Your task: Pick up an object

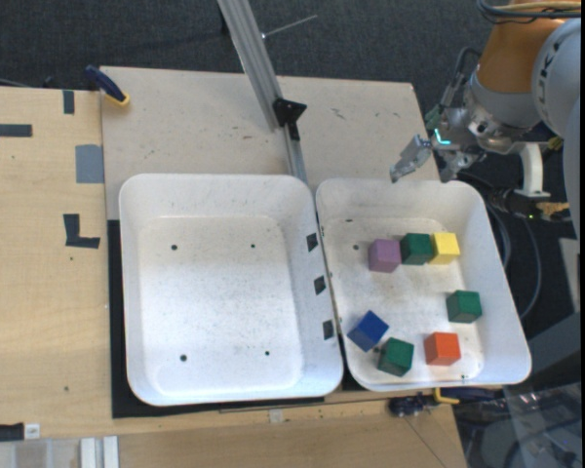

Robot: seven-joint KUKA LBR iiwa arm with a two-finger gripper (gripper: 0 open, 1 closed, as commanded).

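Nothing is picked yet: the gripper (pixel 424 161) hangs open and bare over the far rim of the right bin (pixel 487 224), while the purple cube (pixel 384 254) and its neighbours lie untouched inside.

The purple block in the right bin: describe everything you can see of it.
The purple block is a small cube, matte, of one pale purple colour, resting flat on the floor of the right bin, in its upper half. It is the leftmost of a row of three: a dark green block sits against its right side, with a yellow block beyond. Its top face and front faces show. The gripper is well away, above the bin's far rim.
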